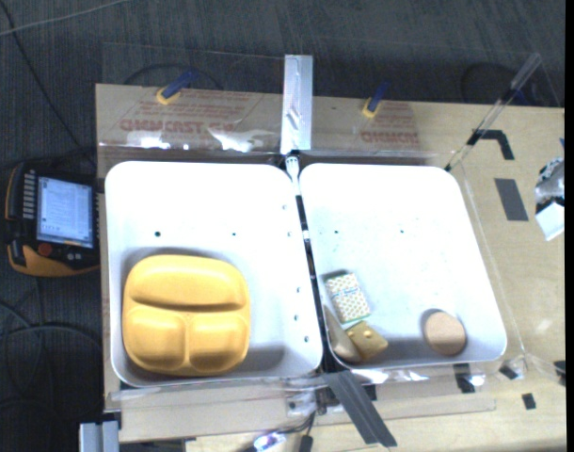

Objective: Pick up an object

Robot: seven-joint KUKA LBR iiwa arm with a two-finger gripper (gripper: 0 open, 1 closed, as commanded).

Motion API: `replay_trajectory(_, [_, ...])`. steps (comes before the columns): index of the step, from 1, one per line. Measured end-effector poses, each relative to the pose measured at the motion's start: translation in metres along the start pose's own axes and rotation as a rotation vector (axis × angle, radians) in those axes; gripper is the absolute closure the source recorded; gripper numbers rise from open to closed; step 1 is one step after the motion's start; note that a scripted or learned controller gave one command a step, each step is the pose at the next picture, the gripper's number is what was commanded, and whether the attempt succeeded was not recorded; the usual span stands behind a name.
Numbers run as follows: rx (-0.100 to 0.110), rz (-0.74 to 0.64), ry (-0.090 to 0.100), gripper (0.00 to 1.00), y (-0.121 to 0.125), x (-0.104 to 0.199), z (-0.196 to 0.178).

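Handheld pendant [52,226] on floor, left of bench. 2 bins side by side. Left bin [202,186]: big yellow moulded piece [185,313], near-left part. Right bin [400,196]: small patterned packet [347,297] by near-left wall, tan block [360,340] just nearer, partly under it; round tan disc [444,331] near-right corner, apart from both. Gripper state: cannot tell.

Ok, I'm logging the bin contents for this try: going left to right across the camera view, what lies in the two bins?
Large yellow moulded object in the left bin → small patterned box → tan block → round tan object, these three in the right bin.
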State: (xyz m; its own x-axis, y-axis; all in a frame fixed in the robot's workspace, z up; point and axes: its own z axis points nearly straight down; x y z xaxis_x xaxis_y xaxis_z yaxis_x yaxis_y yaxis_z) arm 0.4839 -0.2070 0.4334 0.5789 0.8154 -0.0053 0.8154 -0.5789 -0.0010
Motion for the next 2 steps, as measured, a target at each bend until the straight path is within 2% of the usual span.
replay_trajectory(1, [0.002, 0.345, 0.0, 1.0, 0.004, -0.003, 0.0])
replay_trajectory(2, [0.002, 0.707, 0.0, 1.0, 0.033, 0.002, 0.0])
